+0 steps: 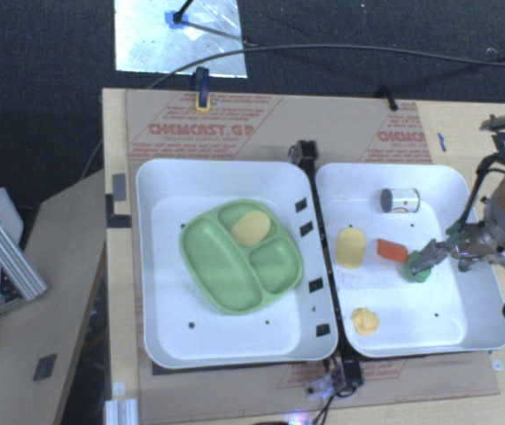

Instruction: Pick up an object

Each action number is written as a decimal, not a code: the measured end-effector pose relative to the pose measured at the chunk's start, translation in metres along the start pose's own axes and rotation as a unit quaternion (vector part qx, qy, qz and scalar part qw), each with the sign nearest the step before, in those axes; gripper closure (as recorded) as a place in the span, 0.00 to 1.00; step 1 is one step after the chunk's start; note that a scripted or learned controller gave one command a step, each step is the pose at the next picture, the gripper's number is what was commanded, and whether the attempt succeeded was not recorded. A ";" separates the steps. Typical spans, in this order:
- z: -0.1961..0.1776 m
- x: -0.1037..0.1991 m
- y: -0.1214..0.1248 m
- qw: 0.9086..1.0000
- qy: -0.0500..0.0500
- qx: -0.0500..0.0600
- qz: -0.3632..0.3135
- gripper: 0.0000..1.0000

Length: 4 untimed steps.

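While nothing is lifted yet, you see the small yellow lump [364, 320] low in the right bin [478, 330]; farther up, the gripper [422, 264] sits on a green object [418, 272], grip state unreadable, the red block [392, 251] just beside it.

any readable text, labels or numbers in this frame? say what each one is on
"CHEMCAST GP", red print on the brown protective sheet covering the board under the bins, upper left.
A second red print of the same kind on the sheet's upper right, likely the same brand, but slanted and too blurred to read for sure.
Small silver can in the right bin: any label is too small to read.
No other text or numbers are legible.
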<state>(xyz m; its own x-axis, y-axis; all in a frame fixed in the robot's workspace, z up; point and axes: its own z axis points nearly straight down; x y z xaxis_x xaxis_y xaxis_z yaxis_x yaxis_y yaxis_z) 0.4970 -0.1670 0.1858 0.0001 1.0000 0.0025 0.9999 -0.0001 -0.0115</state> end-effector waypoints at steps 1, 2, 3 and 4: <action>-0.006 0.000 0.003 1.000 -0.001 -0.006 -0.002 0.00; 0.040 -0.001 -0.004 1.000 0.000 -0.004 -0.001 0.00; 0.094 0.008 0.001 1.000 0.000 -0.004 -0.001 0.00; 0.102 0.008 0.001 1.000 -0.001 -0.005 0.000 0.00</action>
<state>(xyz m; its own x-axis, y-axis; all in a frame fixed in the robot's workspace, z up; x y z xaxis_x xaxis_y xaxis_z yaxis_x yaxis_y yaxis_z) 0.4973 -0.1582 0.0842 -0.0003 1.0000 0.0010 1.0000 0.0003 -0.0005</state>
